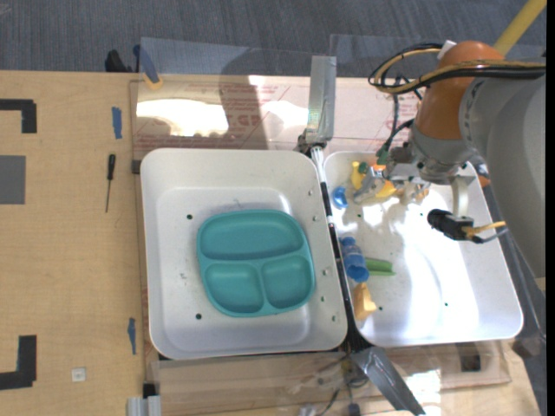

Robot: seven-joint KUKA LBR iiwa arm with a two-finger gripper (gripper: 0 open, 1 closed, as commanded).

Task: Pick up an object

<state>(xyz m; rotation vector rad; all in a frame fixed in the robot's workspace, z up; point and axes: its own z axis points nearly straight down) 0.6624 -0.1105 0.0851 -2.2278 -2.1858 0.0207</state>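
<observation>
Pincer low over right bin among small toys; grip state unreadable

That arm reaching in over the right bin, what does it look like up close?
The arm is bulky, rounded and grey, with a glossy orange band above the wrist. Black and yellow cables loop beside the band. Its small metal gripper sits below.

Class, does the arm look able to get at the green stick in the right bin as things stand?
Probably yes: the green stick lies flat on open floor of the right bin, nothing over it, and the gripper hangs in the same bin nearby.
</observation>
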